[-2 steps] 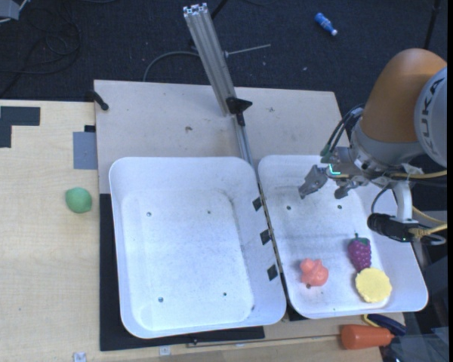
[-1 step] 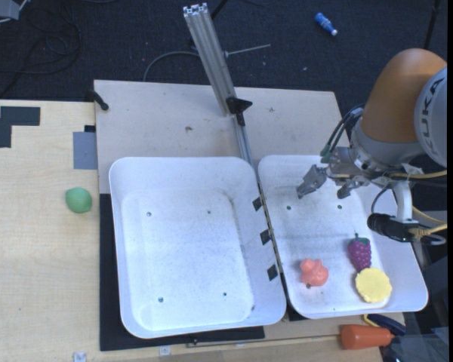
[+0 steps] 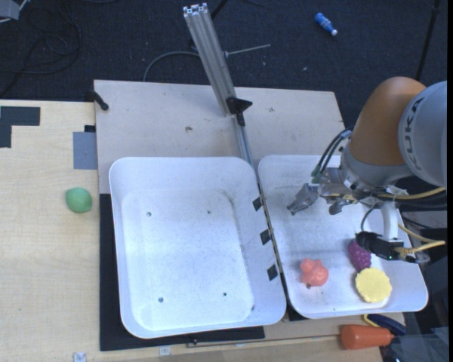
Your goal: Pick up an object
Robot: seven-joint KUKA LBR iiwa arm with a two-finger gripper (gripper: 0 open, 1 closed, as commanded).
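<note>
Three objects lie in the right bin [image 3: 287,173], pink lump [image 3: 313,272] nearest, below the gripper [image 3: 315,201], whose jaws' state cannot be told, nothing visibly between them.

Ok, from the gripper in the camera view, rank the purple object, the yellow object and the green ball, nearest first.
From the gripper:
1. Purple object, right bin, just below the gripper.
2. Yellow object, right bin's lower corner, beyond the purple one.
3. Green ball, on the bench left of both bins.

The two bins [image 3: 185,179] look like smooth white plastic. The tabletop [image 3: 30,225] is pale wood. The pole [image 3: 211,55] is shiny metal.
</note>
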